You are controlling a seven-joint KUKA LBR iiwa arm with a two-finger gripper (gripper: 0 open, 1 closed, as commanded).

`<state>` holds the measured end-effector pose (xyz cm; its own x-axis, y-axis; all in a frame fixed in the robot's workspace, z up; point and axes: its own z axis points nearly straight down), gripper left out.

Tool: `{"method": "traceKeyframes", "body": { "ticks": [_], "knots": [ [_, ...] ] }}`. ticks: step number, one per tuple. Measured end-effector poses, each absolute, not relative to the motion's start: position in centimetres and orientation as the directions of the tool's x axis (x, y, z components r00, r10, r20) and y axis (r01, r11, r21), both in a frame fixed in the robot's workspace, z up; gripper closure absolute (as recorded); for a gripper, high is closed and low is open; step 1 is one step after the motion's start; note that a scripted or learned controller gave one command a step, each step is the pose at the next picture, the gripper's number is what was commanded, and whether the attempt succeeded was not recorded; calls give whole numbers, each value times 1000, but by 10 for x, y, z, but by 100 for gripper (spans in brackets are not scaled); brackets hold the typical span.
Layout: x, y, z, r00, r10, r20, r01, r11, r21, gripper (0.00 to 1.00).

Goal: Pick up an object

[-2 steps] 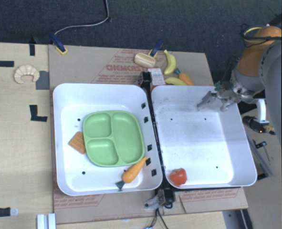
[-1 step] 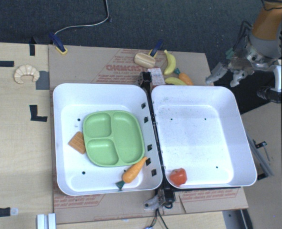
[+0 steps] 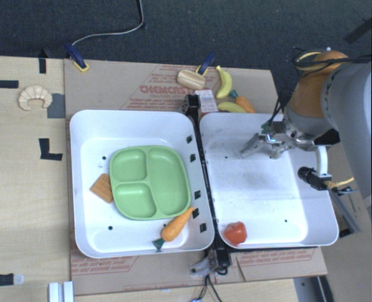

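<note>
Tomato [image 3: 235, 233]: right bin [image 3: 311, 228] front | end effector [image 3: 256, 147]: fingers spread, empty | arm [image 3: 343, 106]: cut off right

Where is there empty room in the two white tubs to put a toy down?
Most room: the right bin's floor between the gripper and the tomato. The left bin is crowded by the green plate, carrot and cracker; only its top strip is bare.

I see most of the right bin [image 3: 261, 187] floor open; only a red tomato [image 3: 235, 233] sits near its front-left corner. The left bin [image 3: 85, 168] is crowded: green plate [image 3: 150, 182] centrally, carrot [image 3: 176, 226] and what looks like a cracker [image 3: 102, 188] touching its edges.
</note>
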<state>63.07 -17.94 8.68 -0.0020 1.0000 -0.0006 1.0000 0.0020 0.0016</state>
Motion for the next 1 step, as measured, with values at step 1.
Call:
{"method": "traceKeyframes", "body": {
  "ticks": [1],
  "knots": [
    [631, -224, 101, 0, 1000, -1, 1000, 0, 0, 0]
  ]
}}
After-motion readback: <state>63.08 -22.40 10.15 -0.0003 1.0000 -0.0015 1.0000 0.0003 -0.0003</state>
